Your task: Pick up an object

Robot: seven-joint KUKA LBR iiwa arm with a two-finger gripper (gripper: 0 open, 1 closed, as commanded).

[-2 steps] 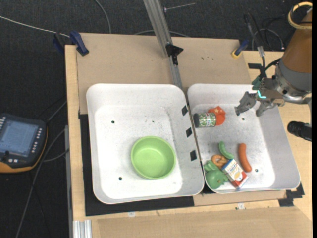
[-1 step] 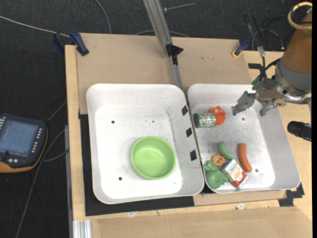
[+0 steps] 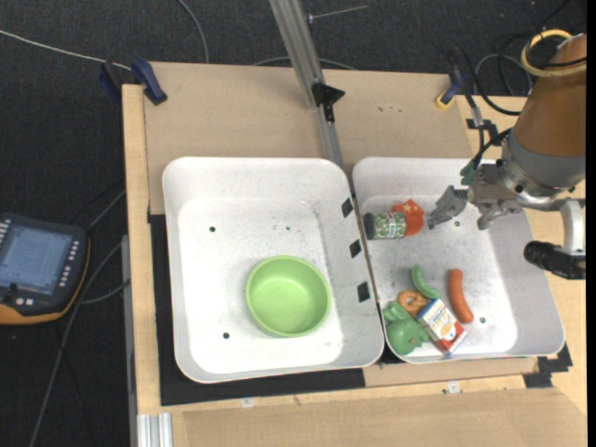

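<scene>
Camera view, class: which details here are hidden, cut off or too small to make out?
- Arm: cut off by the right edge.
- Small bottle: label too small to read.
- Green pieces in the right bin's corner: overlapped by a small carton, shapes unclear.
- Pincer: finger state blurred.

A tan wooden tabletop (image 3: 242,110) fills the middle of the view, set on a dark, speckled carpeted floor (image 3: 56,128). Thin grey cables (image 3: 191,12) loop across the carpet at the upper left. Two blue clamps grip the tabletop's far edge, one at the left corner (image 3: 149,82) and one at the right (image 3: 453,89). A slanted aluminium rail (image 3: 296,40) runs down from the top edge toward the tabletop's centre. At the far left, on the floor, lies a handheld control pendant (image 3: 37,266) with a lit screen and an orange rim. A black mat (image 3: 261,380) shows along the tabletop's near side. Lighting is even and soft
</scene>
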